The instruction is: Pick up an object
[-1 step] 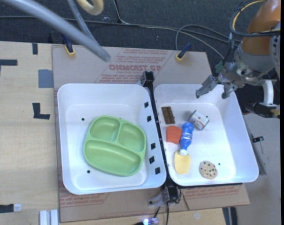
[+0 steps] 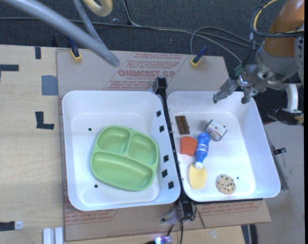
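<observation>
Fingers spread apart on gripper point(image 2: 231, 93), empty above right bin's point(image 2: 263, 151) far rim, poised to descend. Nearest pickable: small can point(image 2: 215, 129), blue bottle point(image 2: 202, 147) below, near centre.

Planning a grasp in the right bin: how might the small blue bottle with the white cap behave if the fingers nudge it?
The small blue bottle lies on its side, so its round body would probably roll. It looks like light plastic, likely sliding on the smooth white bin. The orange block beside it may stop it.
</observation>
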`<act>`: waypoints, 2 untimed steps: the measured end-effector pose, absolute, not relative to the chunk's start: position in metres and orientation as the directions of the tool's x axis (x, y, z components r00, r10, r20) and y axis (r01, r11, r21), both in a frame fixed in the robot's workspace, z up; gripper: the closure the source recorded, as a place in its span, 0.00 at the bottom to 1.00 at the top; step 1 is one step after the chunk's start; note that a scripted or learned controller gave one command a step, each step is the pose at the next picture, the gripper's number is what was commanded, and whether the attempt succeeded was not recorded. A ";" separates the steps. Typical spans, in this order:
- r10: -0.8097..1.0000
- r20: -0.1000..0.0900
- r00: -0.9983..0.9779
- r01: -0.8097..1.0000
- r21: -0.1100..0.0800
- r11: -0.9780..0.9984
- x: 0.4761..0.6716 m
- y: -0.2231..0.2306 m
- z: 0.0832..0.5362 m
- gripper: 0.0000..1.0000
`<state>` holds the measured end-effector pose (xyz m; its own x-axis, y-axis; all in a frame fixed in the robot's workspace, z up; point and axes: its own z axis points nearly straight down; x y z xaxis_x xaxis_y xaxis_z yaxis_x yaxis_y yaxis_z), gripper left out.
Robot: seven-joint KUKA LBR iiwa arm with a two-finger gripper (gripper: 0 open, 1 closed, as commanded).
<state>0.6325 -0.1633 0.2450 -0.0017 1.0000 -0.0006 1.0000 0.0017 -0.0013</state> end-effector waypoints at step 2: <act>1.000 0.000 -0.002 1.000 -0.006 0.002 0.627 -0.158 0.157 0.00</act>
<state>0.6269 -0.1577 0.1568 -0.0021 1.0000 -0.0003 1.0000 0.0021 -0.0056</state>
